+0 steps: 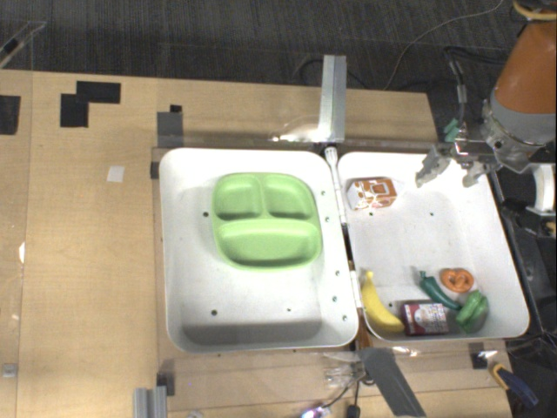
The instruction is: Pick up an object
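Note:
My gripper (pixel 452 171) hangs above the far right part of the right bin (pixel 435 233), its two fingers spread apart with nothing between them. A white and orange packet (pixel 372 193) lies at the bin's far left. Along the near edge sit a yellow banana (pixel 377 306), a dark red packet (pixel 426 317), a green toy vegetable (pixel 459 305) and an orange round piece (pixel 456 279). The gripper is well away from all of them.
The left bin (pixel 187 259) holds a green divided plate (pixel 264 219). A metal post (pixel 333 103) stands behind the divider between the bins. Cables run along the bench's right side.

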You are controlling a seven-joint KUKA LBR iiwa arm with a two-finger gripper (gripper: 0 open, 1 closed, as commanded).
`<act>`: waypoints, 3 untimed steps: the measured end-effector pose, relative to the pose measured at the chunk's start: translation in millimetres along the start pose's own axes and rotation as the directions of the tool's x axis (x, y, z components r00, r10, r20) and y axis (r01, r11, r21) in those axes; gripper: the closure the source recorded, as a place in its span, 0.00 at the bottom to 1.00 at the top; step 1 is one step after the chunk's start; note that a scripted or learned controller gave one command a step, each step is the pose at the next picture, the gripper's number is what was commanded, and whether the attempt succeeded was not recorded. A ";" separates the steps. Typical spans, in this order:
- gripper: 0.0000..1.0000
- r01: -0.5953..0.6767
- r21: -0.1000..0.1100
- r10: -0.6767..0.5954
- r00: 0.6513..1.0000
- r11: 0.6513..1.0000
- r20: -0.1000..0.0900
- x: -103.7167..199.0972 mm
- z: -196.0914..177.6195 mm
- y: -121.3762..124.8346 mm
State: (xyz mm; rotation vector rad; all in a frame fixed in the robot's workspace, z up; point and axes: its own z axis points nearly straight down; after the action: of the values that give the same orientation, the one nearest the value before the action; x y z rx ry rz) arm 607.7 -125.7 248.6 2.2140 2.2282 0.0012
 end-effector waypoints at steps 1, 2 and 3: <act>0.00 -0.124 0.000 0.124 0.992 0.992 -0.001 -20.4 33.1 -71.1; 0.00 -0.138 0.002 0.138 0.990 0.990 -0.001 -20.5 122.7 -116.6; 0.00 -0.046 -0.015 0.046 0.999 0.999 0.001 -30.5 155.6 -115.4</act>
State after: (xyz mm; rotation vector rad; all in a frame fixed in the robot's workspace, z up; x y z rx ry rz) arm 492.7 -156.9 92.8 2.2560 2.1693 0.0169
